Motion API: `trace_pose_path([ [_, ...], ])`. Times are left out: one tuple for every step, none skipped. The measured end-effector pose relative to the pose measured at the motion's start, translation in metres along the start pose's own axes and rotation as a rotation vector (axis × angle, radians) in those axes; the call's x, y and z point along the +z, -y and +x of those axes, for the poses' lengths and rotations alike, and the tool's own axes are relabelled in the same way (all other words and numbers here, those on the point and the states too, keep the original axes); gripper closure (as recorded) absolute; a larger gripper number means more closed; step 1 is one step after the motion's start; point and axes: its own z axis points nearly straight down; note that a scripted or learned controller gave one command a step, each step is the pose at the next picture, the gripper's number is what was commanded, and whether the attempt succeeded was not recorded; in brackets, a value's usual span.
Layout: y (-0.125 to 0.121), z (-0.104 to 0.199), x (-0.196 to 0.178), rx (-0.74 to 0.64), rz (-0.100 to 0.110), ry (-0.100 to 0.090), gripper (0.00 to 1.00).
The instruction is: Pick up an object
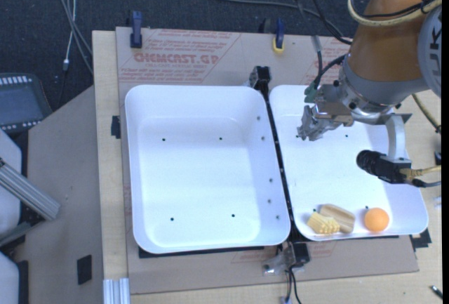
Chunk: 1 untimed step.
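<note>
Pincer hung over the far half of the right-hand bin, pointing down and toward the divider between the two bins. Couldn't tell from this angle how far open it was. Nothing visibly carried at its tip.

Step, as I read it: approach/positioning, no grasp made yet. All candidates were well apart from the pincer, along that bin's near edge.

Contents of the right-hand bin:
- orange ball, near corner, standing clear of the other two
- corn-like yellow piece, lying against the near rim
- tan roll-shaped piece, just behind the corn piece and touching it

Left-hand bin sat alongside; none of the three items were in it.

Next move, my judgement: travel toward the near edge, settle on one target, then descend. Ball looked like the cleanest pick since it was isolated, but it could roll when touched. Corn and tan pieces were packed together near the rim, so closing on one would likely nudge the other or clip the bin wall.
</note>
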Motion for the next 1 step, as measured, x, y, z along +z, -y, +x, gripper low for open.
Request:
trace_pose_path([
  [-0.0109,0.0533,-0.0130,-0.002,-0.001,-0.001,1.00],
])
